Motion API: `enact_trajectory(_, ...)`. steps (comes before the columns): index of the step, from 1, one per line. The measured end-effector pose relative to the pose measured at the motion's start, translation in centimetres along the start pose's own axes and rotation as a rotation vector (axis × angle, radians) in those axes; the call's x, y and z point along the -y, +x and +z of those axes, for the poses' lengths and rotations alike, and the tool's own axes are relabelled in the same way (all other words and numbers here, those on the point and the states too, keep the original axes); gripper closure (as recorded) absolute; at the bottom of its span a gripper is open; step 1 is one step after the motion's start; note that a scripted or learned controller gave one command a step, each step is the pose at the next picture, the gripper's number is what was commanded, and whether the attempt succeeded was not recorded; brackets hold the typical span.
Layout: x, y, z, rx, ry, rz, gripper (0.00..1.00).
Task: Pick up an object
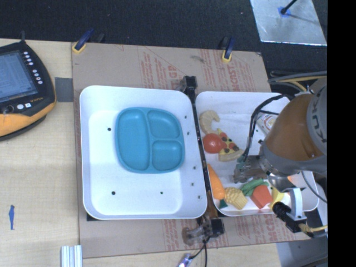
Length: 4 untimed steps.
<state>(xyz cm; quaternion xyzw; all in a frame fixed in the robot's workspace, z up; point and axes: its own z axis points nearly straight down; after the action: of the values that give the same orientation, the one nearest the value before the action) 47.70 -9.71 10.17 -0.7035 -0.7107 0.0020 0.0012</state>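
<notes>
Whether the jaws stand apart or together cannot be told, since the gripper (248, 173) is a dark tangle of metal low in the right bin (239, 100), partly under the arm's own bulk. The arm (295, 132) comes in from the right, its orange band and grey wrist hanging over the right half of that bin, with black cables looping from the wrist toward the bin's far side. The gripper sits near the bin's middle, just beside a green toy piece (257, 184) and close to the near-side cluster of toy food.

That cluster crowds the near edge: an orange carrot (216, 185) lies along the left wall, a yellow corn cob (235, 197) next to it, and a red-orange piece (262, 196) to the right. Farther off are a red tomato (212, 143) touching a pizza slice (229, 147), and a pale croissant-like piece (209, 118) toward the far left corner. Bare white floor shows at the far side of this bin.

The left bin (97, 160) holds a blue divided plate (149, 139) in its far middle, with open floor along its near side and left wall. A teach pendant (22, 90) lies at the bench's far left
</notes>
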Motion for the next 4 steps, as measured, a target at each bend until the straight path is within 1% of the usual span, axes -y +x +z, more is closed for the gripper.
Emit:
enact_trajectory(1, 0.0, 0.0, 0.0, 0.0, 0.0, 0.0, 0.0)
enact_trajectory(2, 0.0, -0.1, -1.0, 0.001, 0.001, -0.004, 1.0)
enact_trajectory(3, 0.0, -0.1, -1.0, 0.002, 0.001, -0.006, 0.0)
enact_trajectory(4, 0.0, 0.3, 0.9, 0.005, -0.006, 0.007, 0.0)
